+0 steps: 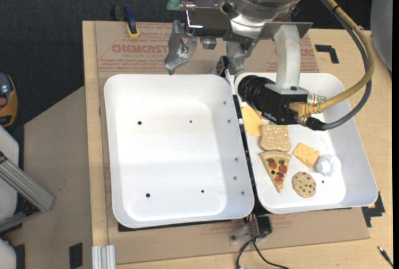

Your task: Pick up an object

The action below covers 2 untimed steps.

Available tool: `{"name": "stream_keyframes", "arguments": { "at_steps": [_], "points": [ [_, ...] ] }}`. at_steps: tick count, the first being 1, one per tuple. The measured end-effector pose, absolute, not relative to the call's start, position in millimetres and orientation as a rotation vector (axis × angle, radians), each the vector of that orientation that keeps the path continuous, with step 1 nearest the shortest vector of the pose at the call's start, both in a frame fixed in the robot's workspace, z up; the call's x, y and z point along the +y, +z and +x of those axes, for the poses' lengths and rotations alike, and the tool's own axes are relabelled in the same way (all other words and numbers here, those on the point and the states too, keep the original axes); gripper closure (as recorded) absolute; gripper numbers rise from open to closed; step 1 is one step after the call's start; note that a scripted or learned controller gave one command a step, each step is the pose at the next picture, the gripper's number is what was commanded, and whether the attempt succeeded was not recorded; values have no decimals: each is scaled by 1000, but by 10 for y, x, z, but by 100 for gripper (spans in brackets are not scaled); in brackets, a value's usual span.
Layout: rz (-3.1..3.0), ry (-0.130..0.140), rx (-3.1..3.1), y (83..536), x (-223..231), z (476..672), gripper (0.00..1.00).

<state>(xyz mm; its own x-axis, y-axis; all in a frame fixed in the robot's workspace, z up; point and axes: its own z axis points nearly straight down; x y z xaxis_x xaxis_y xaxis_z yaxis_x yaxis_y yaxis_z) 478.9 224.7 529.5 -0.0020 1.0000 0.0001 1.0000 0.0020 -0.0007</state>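
Up at the bins' far edge, the claw (202, 55) hangs spread, holding nothing. Toy foods lie in the right bin (352, 190): a pizza slice (276, 169), brown toast (275, 137), a cookie (304, 184) and a cheese cube (305, 154).

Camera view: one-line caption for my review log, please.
Gripper hangs open above the far rims of two bins, holding nothing; toy pizza, cookie, bread and cheese lie in the right bin.
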Motion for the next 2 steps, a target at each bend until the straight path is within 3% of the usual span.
{"name": "stream_keyframes", "arguments": {
  "at_steps": [2],
  "points": [
    [-2219, 0, -2223, 5296, 2246, 4789, 0]
  ]
}}
